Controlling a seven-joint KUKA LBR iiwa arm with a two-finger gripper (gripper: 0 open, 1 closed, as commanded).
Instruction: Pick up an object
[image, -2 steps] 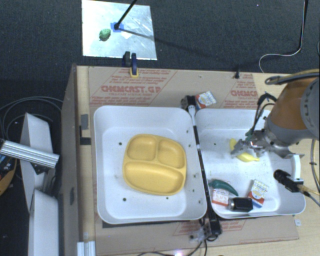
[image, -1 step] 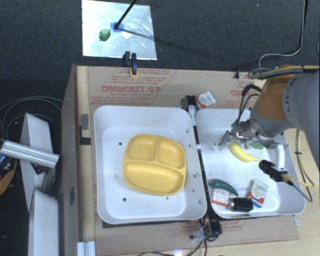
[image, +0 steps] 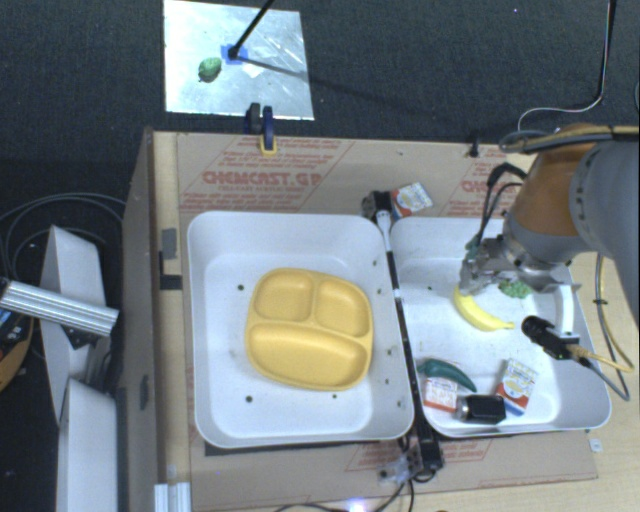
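Banana (image: 481, 312) | lies in right bin (image: 590, 400), toward 12 o'clock | gripper (image: 478, 276) is seen just above it, at its 12 o'clock | finger state cannot be told

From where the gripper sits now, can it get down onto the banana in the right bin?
Probably yes. The gripper hangs just above the banana at its upper end, and nothing lies over the fruit. A green item sits close beside it and could get nudged.
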